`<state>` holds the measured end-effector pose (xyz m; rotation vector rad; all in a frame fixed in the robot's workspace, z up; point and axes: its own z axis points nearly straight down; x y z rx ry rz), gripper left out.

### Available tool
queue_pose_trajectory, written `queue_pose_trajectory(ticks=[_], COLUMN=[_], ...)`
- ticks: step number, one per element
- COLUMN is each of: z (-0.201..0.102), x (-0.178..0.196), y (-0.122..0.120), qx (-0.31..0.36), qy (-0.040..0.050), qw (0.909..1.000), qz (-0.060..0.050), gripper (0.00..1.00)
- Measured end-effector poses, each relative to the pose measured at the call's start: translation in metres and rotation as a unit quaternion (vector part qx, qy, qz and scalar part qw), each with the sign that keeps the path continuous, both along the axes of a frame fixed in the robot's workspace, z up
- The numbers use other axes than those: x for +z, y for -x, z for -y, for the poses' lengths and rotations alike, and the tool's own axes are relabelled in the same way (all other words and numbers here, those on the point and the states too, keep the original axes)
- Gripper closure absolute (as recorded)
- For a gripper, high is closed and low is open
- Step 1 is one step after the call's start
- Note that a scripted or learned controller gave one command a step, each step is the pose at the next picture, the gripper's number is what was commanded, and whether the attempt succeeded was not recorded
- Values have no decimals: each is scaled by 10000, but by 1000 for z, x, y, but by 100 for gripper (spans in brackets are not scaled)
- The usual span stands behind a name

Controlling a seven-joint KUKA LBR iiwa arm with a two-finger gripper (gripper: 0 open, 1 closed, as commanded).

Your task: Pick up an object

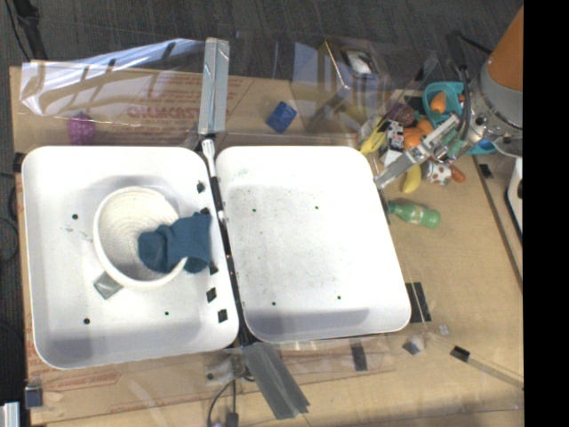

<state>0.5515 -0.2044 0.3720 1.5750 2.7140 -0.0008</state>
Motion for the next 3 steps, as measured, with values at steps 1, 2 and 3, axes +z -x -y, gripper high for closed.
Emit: queue_pose_trajectory(ticks=[1,2,3], z=[6,6,6], x=[-38,-13,71], y=[-69,-97,-105], qx=[-381,-792,-2616], qy=[-7,-3,-7], qw=[9993,9969,9652], qz=[-18,-3,-6], gripper=[0,0,0])
